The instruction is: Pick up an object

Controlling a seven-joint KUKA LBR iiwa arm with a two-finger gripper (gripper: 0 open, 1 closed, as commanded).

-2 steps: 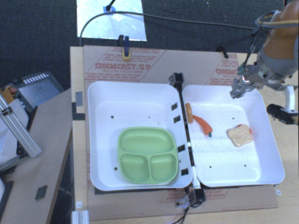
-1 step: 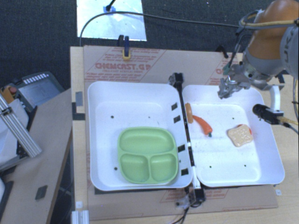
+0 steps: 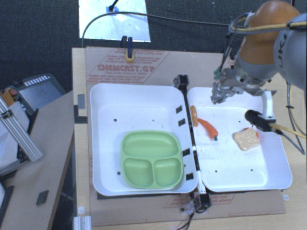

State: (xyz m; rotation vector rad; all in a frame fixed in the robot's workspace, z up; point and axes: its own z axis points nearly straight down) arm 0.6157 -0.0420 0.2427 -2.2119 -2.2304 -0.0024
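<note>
A grey KUKA arm [image 3: 271, 37] with an orange band reaches across the bench, its gripper [image 3: 219, 96] poised over the far edge of the right-hand white bin [image 3: 230, 171]. Whether the gripper is spread or closed cannot be made out from this angle, and nothing is seen held in it.

The loose objects lie on the bin floor on the camera's side of the gripper, all apart from it. Closest is an orange carrot-shaped piece [image 3: 207, 127], lying at a slant slightly toward the view's left of the gripper. A small orange-yellow piece [image 3: 193, 115] sits farther to the view's left, just beside the carrot-shaped piece and close to the wall where the two bins meet. A tan toast-like slice [image 3: 246, 140] rests toward the view's right of the gripper and nearer the camera, well apart from the carrot-shaped piece.

In the left-hand white bin [image 3: 134, 109], well off to the view's left of the gripper and nearer the camera, a green three-compartment plate [image 3: 151, 159] lies flat, close to that bin's near wall.
</note>
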